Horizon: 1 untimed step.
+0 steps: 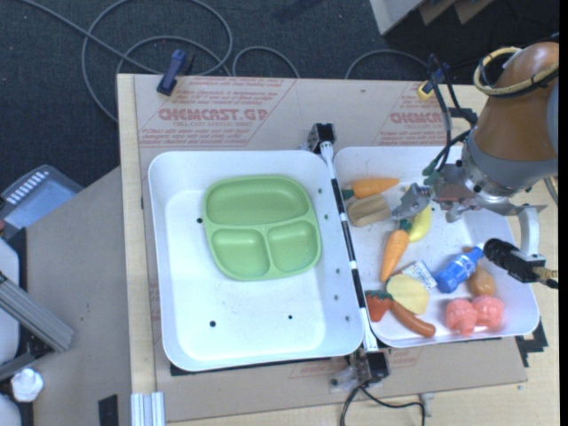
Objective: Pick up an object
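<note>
My gripper (415,204) hangs low over the upper middle of the right bin (524,327), reached in from the right under the grey wrist. Just below it lie a small yellow piece (421,226) and an orange carrot (393,252); the gripper looks very close to or touching the yellow piece. To its left are a beige block (368,209) and a second carrot (374,186). Lower in the bin sit a blue bottle (458,271), a yellow potato-like item (407,293), a red sausage (414,320), a pink lump (474,314) and a brown item (484,283).
The left bin (177,309) holds a green divided plate (262,224). A black clip (321,135) sits at the top of the ridge where the bins meet. A black part of the arm (508,257) juts over the right bin's right side. Cables lie on the floor beyond.
</note>
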{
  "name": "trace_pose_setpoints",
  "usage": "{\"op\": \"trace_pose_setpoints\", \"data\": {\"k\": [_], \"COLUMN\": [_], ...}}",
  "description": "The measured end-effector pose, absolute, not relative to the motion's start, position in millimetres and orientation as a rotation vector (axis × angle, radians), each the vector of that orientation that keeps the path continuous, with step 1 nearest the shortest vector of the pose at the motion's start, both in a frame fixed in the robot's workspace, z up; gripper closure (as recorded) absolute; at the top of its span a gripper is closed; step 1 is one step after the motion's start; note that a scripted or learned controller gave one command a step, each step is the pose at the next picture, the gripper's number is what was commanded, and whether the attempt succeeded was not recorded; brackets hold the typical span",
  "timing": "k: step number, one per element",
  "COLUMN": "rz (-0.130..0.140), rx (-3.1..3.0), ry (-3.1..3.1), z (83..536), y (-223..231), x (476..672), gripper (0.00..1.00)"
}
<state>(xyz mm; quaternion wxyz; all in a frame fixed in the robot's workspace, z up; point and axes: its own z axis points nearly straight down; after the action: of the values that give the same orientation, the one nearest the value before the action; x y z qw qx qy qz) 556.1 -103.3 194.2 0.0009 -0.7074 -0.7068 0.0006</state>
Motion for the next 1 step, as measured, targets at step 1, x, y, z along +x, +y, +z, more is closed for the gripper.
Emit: {"op": "trace_pose_setpoints", "data": {"k": [1], "rz": [0.0], "rx": [-2.223], "ry": [-2.22], "z": [84.5], "y": [-115.2], "x": [553.4], "gripper": [0.0]}}
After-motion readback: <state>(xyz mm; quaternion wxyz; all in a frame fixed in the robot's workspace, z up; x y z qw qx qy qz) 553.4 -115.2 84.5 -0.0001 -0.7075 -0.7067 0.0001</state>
